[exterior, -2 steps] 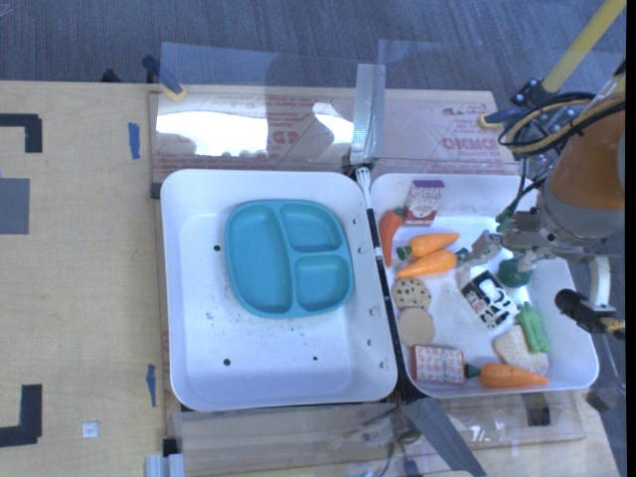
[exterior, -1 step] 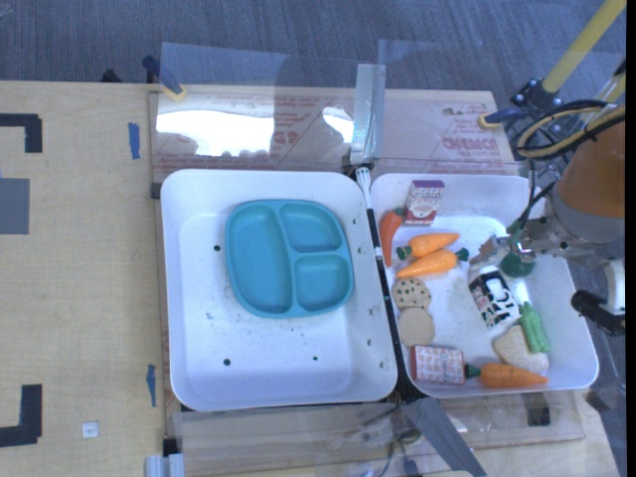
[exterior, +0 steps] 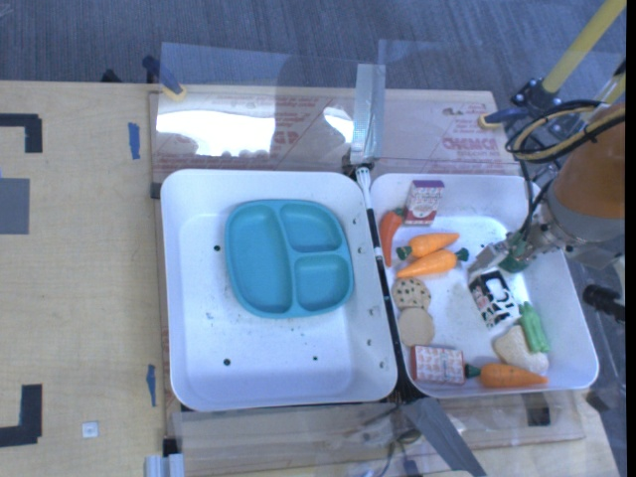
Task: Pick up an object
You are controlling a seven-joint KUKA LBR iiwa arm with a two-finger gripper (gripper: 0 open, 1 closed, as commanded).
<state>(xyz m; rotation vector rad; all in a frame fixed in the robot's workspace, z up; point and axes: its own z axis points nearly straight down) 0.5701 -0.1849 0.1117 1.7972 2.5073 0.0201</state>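
White plastic bins sit side by side on a pale wooden bench, the left bin [exterior: 199, 366] holding a smooth teal plate [exterior: 289, 257] moulded into three rounded compartments. The right bin [exterior: 581, 351] is crowded with toy food. A small carton [exterior: 425, 201] with a dark purple top stands near its upper edge, and a slim orange carrot [exterior: 389, 234] lies along its left wall. Two more glossy carrots [exterior: 431, 251] rest side by side at centre left, above a speckled chocolate-chip cookie [exterior: 408, 292] and a plain tan round biscuit [exterior: 415, 326]. A pink-and-white printed packet [exterior: 438, 365] lies flat at the lower edge, beside another carrot [exterior: 509, 375], a pale wedge-shaped piece [exterior: 514, 347] and a ribbed green vegetable [exterior: 534, 328]. A black-and-white packet [exterior: 492, 297] sits centre right, directly below the gripper [exterior: 507, 256]. The grey arm with its orange band [exterior: 593, 182] enters from the right of the frame, its gripper hanging low over the right bin; whether the metal fingers stand apart or together cannot be told from this angle. Clear plastic sheeting [exterior: 258, 117] covers the bench at the top.
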